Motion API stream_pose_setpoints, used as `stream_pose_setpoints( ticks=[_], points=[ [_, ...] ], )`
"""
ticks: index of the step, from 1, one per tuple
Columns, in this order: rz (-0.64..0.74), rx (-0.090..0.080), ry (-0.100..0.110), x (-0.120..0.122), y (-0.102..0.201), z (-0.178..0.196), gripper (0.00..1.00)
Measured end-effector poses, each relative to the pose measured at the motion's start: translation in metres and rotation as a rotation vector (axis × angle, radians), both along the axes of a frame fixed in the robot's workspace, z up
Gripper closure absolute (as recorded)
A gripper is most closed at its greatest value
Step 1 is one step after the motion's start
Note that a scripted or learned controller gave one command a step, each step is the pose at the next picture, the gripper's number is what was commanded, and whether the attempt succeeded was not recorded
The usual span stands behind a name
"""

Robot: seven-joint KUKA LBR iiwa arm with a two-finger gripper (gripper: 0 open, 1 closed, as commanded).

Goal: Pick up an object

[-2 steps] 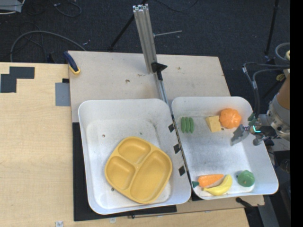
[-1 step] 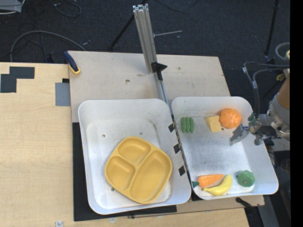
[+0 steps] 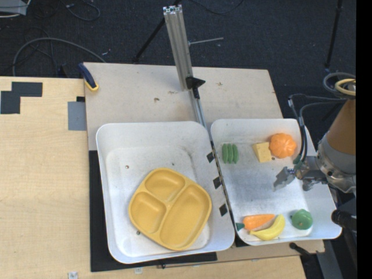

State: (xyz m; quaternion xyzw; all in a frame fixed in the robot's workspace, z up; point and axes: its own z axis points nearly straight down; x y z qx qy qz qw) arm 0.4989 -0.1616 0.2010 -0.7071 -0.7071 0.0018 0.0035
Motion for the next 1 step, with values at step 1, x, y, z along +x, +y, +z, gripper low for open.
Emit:
stream_pose_setpoints(
  ticks=[1],
  points=[
    [0.0, 0.001, 0.002, -0.0079, 0.0034, -0.0624, 0.0]
  ],
)
